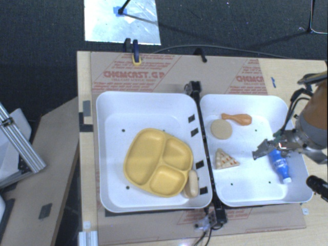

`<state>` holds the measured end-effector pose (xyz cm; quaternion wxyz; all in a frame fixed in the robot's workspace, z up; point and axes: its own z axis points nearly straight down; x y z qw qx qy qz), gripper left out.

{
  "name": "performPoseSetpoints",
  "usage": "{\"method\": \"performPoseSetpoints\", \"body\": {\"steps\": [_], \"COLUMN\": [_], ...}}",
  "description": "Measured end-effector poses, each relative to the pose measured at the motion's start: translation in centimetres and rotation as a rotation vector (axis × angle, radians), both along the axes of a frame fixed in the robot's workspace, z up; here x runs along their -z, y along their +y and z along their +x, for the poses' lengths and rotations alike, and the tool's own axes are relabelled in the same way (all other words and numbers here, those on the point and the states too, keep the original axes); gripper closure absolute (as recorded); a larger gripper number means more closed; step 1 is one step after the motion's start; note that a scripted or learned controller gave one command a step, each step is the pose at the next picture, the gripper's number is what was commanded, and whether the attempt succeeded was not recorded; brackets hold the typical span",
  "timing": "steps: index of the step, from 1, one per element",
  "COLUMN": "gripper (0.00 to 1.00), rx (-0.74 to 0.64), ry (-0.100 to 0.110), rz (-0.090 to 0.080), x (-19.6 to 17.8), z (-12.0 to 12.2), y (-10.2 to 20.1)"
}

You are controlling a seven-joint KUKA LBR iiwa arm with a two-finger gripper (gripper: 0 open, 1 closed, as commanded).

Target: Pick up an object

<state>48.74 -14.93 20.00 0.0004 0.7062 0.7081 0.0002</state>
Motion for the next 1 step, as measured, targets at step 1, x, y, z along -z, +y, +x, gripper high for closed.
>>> {"method": "performPoseSetpoints", "body": {"steps": [1], "gripper": [0.00], "rx": [0.001], "ry": [0.002], "rz": [0.001], "x": [4.44], "z": [0.37], "y": [0.72]}}
